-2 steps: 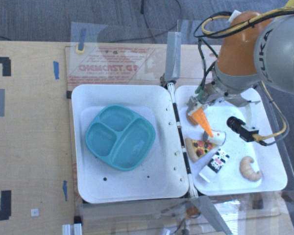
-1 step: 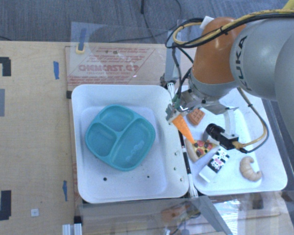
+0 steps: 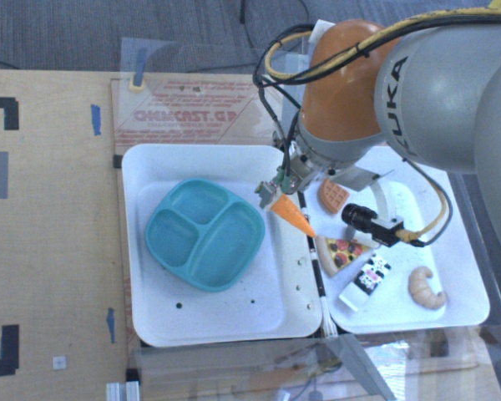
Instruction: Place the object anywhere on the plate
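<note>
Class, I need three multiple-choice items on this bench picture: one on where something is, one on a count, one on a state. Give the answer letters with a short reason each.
1. Where is the teal plate?
A. left bin
B. right bin
C. on the floor

2. How many compartments does the plate have?
A. one
B. three
C. five

3. What lies on the plate?
A. the croissant
B. the pizza slice
C. nothing

Answers: 1 A, it sits inside the left bin. 2 B, ridges divide it into three sections. 3 C, the croissant and pizza slice lie in the right bin, and the carrot is at the gripper over the bins' divide.
</note>
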`<state>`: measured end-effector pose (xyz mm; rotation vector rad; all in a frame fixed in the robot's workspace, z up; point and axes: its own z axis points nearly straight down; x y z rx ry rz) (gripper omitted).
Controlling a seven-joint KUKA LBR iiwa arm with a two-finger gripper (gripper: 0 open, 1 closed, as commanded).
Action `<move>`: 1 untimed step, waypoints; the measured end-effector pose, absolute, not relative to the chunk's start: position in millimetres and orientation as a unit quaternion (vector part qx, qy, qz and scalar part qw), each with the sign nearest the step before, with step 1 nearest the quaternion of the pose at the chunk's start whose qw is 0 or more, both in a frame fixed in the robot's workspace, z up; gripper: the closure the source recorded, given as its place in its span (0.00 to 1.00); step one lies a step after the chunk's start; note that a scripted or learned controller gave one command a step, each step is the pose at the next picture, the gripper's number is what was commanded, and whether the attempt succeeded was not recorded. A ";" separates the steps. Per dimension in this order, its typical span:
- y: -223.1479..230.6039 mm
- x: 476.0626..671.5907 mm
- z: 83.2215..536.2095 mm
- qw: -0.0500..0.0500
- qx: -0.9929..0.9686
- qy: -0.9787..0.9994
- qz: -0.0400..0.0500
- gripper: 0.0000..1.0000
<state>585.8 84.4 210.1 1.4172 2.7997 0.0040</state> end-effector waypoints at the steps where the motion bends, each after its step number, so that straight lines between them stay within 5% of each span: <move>1: 152.5 592.1 177.2 0.001 0.481 0.877 0.001 1.00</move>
